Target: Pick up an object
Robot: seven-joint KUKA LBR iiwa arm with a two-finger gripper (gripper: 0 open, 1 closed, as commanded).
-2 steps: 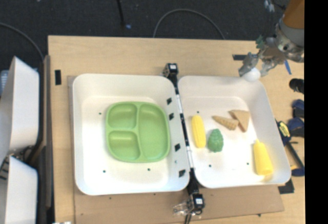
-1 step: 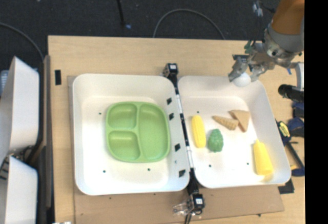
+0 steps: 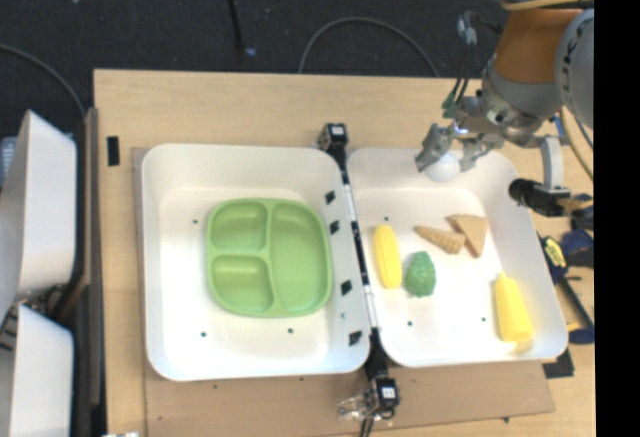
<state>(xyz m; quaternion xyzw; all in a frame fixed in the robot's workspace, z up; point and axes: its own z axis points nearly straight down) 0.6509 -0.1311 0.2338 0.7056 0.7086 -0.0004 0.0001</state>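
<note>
My gripper hangs over the back edge of the right bin, on the grey arm with its orange band. A small white rounded shape sits right at its tip; whether it is a held object or part of the hand is unclear. Farther forward in the same bin lie a yellow corn cob, a green broccoli-like piece, two tan wedges and a second yellow piece. All of these lie apart from the gripper, nearer the front.
The left bin holds a green divided plate. A black clamp strip runs between the bins. Blue and black tools lie off the bench's right edge, and white boxes stand at the left.
</note>
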